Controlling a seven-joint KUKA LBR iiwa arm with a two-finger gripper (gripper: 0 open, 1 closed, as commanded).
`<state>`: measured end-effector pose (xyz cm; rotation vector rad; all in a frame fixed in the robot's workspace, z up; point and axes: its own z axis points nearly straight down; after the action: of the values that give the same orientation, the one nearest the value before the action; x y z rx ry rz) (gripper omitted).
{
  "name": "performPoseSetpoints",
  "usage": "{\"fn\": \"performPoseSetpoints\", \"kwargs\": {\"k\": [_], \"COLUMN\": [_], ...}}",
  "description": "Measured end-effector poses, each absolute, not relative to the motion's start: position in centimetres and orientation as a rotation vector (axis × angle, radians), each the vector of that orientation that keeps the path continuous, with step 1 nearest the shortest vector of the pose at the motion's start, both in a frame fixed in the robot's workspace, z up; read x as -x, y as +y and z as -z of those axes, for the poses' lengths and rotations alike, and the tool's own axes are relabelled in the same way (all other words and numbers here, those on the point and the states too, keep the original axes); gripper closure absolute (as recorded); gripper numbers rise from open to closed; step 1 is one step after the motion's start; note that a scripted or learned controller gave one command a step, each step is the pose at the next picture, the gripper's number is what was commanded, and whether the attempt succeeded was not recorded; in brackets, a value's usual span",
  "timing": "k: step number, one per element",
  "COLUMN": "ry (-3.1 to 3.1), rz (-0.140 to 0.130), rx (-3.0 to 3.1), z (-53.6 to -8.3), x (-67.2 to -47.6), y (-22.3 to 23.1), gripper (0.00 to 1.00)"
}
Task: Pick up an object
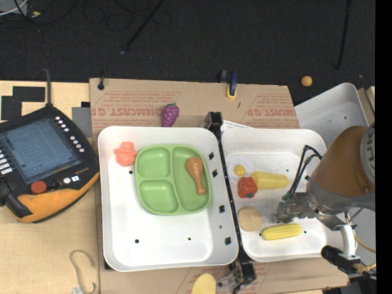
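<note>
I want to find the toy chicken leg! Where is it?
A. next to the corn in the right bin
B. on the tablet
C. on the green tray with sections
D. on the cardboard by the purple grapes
C: the brown chicken drumstick lies in the right-hand section of the green divided tray, inside the left bin.

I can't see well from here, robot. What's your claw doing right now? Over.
Gripper low in right bin, above corn cob. Nothing seen held. Red toy and tan round piece close by on its left. Over.
</note>
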<state>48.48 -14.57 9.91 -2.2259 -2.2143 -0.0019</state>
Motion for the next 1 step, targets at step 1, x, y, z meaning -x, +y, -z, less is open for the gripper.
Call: {"fn": "performPoseSetpoints", "kwargs": {"k": [1], "ry": [-2.222], "rz": [0.002], "rx": [2.223], "z": [-14.76], "x": [-49.5], "y": [-14.7], "gripper": [1.0]}}
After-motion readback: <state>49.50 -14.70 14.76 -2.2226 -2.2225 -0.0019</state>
